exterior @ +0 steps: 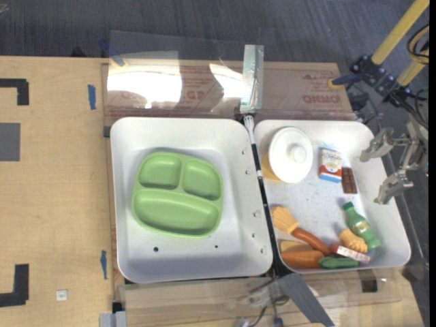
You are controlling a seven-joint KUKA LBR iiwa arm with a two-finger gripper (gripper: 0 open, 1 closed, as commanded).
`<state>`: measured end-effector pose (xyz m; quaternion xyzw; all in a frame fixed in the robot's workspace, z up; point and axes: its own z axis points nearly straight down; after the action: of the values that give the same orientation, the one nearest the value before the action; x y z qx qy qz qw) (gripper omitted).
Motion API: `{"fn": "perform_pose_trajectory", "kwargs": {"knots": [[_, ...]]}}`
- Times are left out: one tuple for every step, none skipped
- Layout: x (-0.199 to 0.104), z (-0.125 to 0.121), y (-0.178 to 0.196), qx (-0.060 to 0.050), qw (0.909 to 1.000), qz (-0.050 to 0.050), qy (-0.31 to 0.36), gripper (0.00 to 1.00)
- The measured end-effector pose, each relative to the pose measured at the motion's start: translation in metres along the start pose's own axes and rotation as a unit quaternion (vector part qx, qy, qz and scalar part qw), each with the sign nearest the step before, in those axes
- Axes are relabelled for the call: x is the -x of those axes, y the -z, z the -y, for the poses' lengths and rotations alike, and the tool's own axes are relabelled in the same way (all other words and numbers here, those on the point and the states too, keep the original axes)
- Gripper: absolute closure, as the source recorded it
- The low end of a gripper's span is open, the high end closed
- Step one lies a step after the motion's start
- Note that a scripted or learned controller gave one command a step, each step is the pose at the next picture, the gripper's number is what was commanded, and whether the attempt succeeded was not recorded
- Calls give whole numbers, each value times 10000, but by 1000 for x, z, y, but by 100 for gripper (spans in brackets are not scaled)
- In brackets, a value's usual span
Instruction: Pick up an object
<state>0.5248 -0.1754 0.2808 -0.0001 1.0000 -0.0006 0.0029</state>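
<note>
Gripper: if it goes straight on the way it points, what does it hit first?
Likely the brown bar, just left of the open gripper in the right bin. Depth is unclear, so it may pass above it.
</note>
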Motion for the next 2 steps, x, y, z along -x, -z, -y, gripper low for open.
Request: {"fn": "perform_pose_trajectory", "kwargs": {"knots": [[9, -41, -86, 10, 9908, -32, -1356, 0], [-1, -51, -192, 1, 9774, 27, -2115, 0]]}}
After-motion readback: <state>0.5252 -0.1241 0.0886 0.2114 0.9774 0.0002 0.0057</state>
